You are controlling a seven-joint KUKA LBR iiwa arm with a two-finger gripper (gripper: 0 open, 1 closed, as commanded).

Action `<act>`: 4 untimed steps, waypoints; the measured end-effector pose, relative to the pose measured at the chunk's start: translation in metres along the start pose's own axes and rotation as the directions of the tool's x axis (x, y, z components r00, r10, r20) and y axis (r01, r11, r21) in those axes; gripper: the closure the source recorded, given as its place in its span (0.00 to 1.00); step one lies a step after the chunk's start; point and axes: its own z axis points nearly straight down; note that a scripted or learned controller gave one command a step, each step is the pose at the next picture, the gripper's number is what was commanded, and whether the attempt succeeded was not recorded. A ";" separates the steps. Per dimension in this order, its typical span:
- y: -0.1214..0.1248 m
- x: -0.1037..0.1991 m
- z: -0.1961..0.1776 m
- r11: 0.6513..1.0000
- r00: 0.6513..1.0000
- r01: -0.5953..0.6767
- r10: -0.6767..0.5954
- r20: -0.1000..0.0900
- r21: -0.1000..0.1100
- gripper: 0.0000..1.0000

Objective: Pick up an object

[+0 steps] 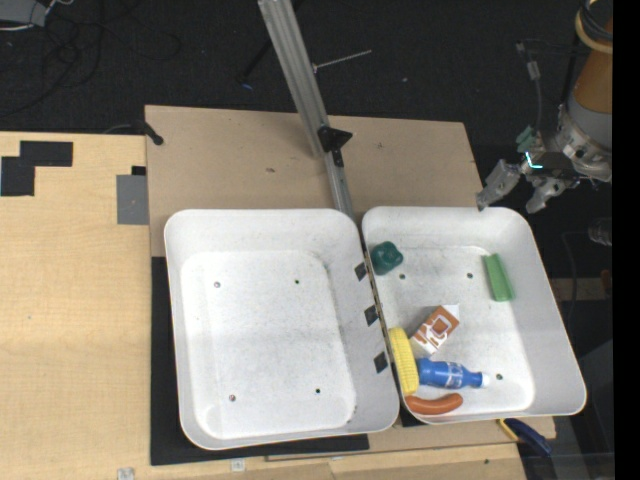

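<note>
The right bin (545, 298) holds several small objects. A dark green lump (386, 257) lies near its upper left corner, and a light green block (497, 276) rests by its right side. Lower down sit a brown and white packet (436, 329), a yellow corn cob (403, 359), a blue bottle (449, 375) and a red sausage (436, 403). My gripper (518, 189) hangs above the bin's far right corner, fingers spread open with nothing between them. It is well apart from every object.
The left bin (262, 323) lies beside the right one, sharing a middle edge with black clips. A slanted aluminium rail (303, 90) rises behind the bins. Brown board and black floor surround the bench.
</note>
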 end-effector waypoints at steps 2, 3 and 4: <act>-0.007 0.007 0.057 1.000 1.000 0.001 -0.001 0.000 0.001 0.00; -0.010 0.007 0.121 1.000 1.000 -0.001 0.001 -0.001 0.002 0.00; -0.014 0.016 0.181 1.000 1.000 0.000 0.000 -0.001 0.001 0.00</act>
